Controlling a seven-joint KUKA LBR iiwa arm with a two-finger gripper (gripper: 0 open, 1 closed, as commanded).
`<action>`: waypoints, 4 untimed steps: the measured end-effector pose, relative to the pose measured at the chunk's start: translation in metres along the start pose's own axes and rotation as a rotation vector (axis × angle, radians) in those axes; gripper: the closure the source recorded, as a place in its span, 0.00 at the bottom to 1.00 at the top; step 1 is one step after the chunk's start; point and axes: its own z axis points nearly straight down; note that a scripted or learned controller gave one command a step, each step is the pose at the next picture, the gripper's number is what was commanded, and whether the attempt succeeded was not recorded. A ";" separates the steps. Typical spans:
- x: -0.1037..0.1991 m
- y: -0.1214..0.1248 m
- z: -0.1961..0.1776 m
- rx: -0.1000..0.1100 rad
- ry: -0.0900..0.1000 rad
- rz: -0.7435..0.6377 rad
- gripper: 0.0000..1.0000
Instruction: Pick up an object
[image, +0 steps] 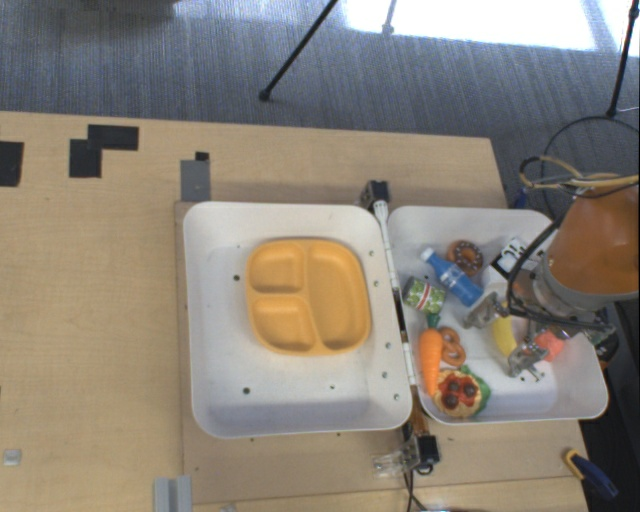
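The right bin (575, 400) holds several small toys. My gripper (505, 337) is down in its middle-right part, open, with one finger (485, 310) to the upper left and the other to the lower right. A small yellow object (503, 338) lies on the bin floor between the two fingers, and I cannot tell if they touch it. Beside the lower finger sits a pinkish-red piece (551, 345). The orange band of the arm (595, 245) hides the bin's right side.
Left of the gripper lie a blue bottle (455, 280), a brown doughnut (465, 255), a green can (425, 295), a pretzel (451, 346), a carrot (430, 360) and a red-and-green toy (460, 392). The left bin (215, 400) bears a yellow divided plate (305, 295).
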 end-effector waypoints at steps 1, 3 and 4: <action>-0.003 -0.001 -0.012 0.004 -0.008 0.005 1.00; -0.019 0.010 0.000 -0.003 0.001 -0.386 0.00; -0.022 0.010 -0.011 0.001 -0.007 -0.381 1.00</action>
